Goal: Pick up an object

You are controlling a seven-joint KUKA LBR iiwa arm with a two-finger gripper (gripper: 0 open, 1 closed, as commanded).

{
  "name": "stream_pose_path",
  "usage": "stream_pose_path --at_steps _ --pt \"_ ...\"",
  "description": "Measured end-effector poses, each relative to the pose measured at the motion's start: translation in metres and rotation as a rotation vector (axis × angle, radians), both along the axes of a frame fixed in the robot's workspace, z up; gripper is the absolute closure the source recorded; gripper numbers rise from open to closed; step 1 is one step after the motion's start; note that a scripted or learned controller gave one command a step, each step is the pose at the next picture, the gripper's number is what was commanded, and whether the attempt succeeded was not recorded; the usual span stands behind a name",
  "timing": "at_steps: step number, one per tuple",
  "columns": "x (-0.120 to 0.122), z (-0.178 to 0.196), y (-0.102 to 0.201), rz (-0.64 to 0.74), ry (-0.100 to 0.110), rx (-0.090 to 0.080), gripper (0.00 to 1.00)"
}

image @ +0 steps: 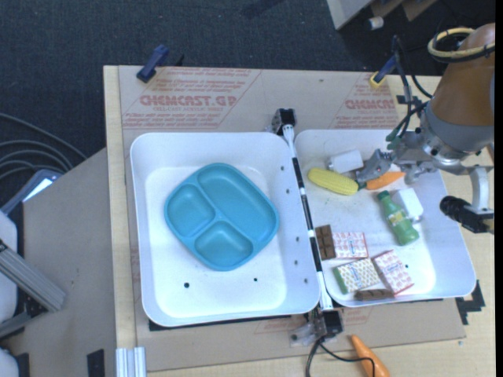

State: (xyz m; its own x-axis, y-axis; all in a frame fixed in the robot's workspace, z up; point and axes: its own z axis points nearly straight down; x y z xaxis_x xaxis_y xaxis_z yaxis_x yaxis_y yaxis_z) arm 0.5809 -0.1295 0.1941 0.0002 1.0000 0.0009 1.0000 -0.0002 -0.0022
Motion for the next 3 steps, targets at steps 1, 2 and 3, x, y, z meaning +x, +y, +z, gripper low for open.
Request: stream_pose_path --at_steps 1,2,3 --pt "0.009 -0.094 -0.065 0.003 -0.019 -0.007 0.0" --pt "-0.029 -0.1 -0.062 0.002 -0.03 -0.013 0.0" --pt "-0.058 -0.1 -0.04 -0.001 -0.033 -0.017 0.0"
